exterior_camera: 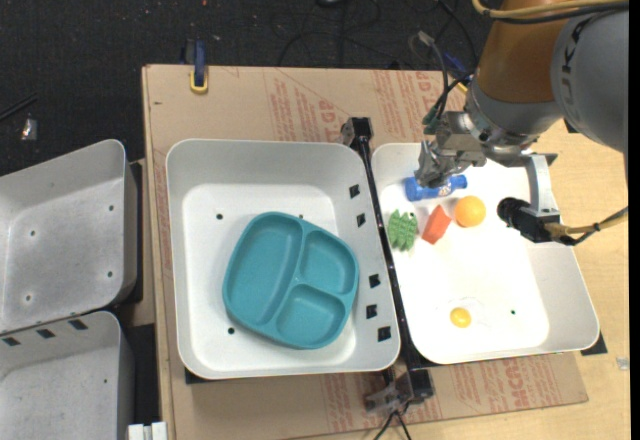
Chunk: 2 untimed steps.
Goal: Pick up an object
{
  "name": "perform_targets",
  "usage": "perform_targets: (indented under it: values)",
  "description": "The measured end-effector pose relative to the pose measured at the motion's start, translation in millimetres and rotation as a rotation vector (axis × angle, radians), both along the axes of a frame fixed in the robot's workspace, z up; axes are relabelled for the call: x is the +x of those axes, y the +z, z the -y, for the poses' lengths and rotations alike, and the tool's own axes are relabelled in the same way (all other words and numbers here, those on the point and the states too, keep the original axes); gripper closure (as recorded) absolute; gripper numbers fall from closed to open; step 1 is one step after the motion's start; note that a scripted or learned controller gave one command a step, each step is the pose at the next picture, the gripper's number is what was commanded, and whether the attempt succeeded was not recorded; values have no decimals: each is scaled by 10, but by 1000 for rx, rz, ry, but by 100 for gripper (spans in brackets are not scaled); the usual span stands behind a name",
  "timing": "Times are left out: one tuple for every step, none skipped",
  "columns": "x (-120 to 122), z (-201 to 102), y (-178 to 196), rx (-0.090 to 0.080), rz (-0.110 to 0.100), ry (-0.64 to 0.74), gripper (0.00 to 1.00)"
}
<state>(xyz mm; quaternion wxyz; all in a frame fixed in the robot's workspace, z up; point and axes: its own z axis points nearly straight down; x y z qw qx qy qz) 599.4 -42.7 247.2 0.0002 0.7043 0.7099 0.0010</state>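
Note:
My gripper (436,175) hangs low over the far left part of the right bin (560,323), right above a blue object (432,188) that lies on the bin floor. Its fingertips touch or hide the blue object's top. Just below it lie a red-orange wedge (436,224), an orange ball (469,212) and a green leafy toy (402,229). A small yellow piece (460,317) lies nearer the bin's front.
The left bin (190,228) holds a teal divided plate (291,279). A black divider (375,238) runs between the bins. Two grey-white trays (60,228) sit off the bench at the left. Bare floor lies in the right bin's front half.

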Motion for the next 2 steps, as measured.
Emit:
perform_targets:
  values:
    - [59,-590,52,0,0,0,100]
    - [112,-1147,-124,0,-3,0,100]
